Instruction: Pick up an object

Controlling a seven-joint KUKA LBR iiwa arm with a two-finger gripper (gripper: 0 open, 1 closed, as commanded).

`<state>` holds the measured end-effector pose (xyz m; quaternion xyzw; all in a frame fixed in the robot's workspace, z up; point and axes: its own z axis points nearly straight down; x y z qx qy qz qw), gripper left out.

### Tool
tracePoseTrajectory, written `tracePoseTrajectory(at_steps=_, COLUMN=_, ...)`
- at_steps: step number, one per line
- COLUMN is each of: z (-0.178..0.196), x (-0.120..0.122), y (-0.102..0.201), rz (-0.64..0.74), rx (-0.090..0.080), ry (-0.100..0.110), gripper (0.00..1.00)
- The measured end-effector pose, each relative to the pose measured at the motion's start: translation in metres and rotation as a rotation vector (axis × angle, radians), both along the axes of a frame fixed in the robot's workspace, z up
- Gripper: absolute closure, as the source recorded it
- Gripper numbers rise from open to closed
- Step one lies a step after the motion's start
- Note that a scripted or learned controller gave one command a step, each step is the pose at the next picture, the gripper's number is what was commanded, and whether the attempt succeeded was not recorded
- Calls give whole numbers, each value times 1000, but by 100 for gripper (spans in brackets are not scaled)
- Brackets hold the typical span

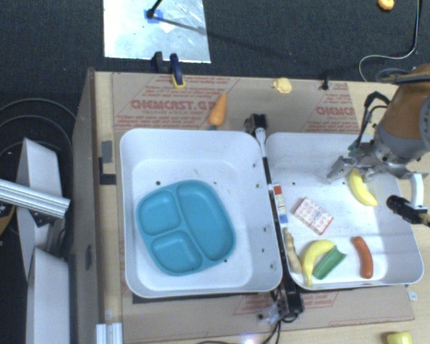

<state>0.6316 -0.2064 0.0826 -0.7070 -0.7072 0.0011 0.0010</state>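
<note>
The gripper [352, 165] sits in the right bin [405, 267] over a banana's [363, 190] far end; its grip cannot be judged.

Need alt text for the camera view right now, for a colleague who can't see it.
The arm's tool sits over a banana in the right bin, which also holds a sausage, a second banana and a small packet. The left bin holds a blue divided plate.

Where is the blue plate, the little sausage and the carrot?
Blue plate [186, 224], camera view: on the ridge between its compartments.
Sausage [365, 256], camera view: the middle of its length.
Carrot [218, 110], camera view: the middle of its orange body.
</note>
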Motion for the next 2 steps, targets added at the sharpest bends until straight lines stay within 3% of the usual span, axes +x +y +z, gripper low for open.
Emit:
tracePoseTrajectory(at_steps=1, z=14, x=3, y=0, rz=2, rx=-1, ry=-9, gripper=100)
tracePoseTrajectory(at_steps=2, z=141, x=4, y=99, rz=14, rx=1, ry=-17, gripper=100)
